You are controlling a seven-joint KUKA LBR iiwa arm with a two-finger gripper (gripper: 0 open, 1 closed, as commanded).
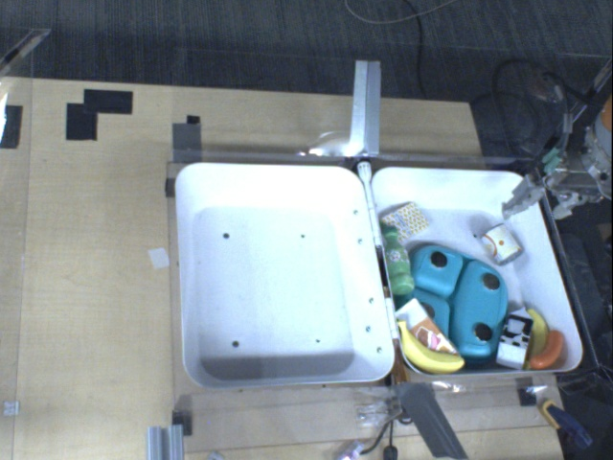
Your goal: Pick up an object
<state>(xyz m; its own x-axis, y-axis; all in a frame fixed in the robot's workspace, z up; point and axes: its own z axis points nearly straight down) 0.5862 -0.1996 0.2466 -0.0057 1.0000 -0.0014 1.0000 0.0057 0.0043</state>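
Objects crowd the right bin (565,286), lower right of the frame.
Two blue moulded pieces (466,295) sit centre, a banana (428,353) at the lower left corner, a green bottle (397,266) along the divider, a small white box (502,243) toward the upper right. The gripper (525,197) hovers at the bin's upper right rim (finger spread cannot be told, nothing visibly held).

A pale wooden counter (96,286) spreads under even, soft light. Beyond its far edge lies dark grey carpeted floor (192,8), where a thin cable (421,3) loops loosely. Black tape patches (96,111) sit toward the counter's far left corner. A grey metal post (367,108) stands at the counter's far edge, about midway along.
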